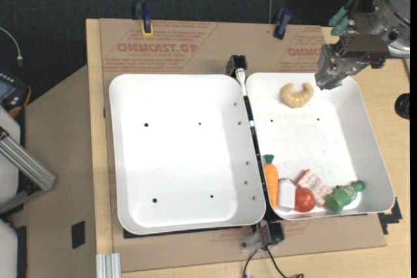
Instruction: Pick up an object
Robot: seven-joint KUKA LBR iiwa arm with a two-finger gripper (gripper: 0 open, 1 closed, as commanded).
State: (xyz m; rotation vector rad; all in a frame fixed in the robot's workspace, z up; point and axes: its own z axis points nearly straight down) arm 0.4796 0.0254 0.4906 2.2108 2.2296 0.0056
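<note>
A tan croissant lies at the far end of the right bin. My gripper hangs just right of it, above the bin's far right corner, with nothing visible between its fingers. Along the near edge of the same bin sit an orange carrot, a small white block, a red tomato-like piece, a pink-and-white packet and a green bottle.
The left bin sits beside the right one, joined by a black clip at the far seam. Blue clamps hold the cardboard sheet at the back. Cables hang above the arm.
</note>
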